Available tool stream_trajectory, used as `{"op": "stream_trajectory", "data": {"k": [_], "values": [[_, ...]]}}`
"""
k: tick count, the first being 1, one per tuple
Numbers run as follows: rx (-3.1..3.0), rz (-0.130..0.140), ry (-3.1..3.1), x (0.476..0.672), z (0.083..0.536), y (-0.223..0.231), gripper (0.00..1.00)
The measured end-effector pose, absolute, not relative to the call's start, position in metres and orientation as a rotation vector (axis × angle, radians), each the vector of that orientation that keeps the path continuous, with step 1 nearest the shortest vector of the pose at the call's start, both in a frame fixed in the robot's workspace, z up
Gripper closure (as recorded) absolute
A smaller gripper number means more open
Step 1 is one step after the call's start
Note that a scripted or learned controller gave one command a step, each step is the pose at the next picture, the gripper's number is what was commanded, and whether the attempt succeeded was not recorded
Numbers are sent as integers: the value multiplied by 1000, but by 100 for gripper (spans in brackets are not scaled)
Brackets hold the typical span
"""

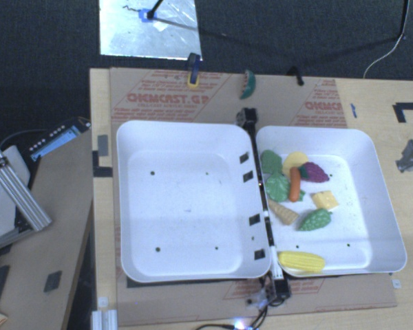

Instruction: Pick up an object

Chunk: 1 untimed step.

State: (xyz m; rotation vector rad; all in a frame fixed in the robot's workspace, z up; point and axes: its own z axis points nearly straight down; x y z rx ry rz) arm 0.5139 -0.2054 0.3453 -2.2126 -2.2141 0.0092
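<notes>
The pincer (411, 154) sits at the bench edge, outside the right bin (378, 184); it is too small and blurred to tell whether it is wide or narrow. The toy foods lie beyond the bin's near wall. The yellow block (324, 199) is nearest the pincer and stands apart, probably the cleanest target. Descend straight over it, avoiding the purple grapes (315, 172) just beyond.

white bins (186, 133), yellow corn (301, 260) — purple grapes (315, 172)

Left bin (186, 205) open; toy food (299, 184) crowds right bin's (372, 205) left.
</notes>
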Motion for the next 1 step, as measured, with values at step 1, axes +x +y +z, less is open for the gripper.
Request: {"op": "stream_trajectory", "data": {"k": [1], "values": [[-2224,-13,-2245,618,454,-205,100]]}}
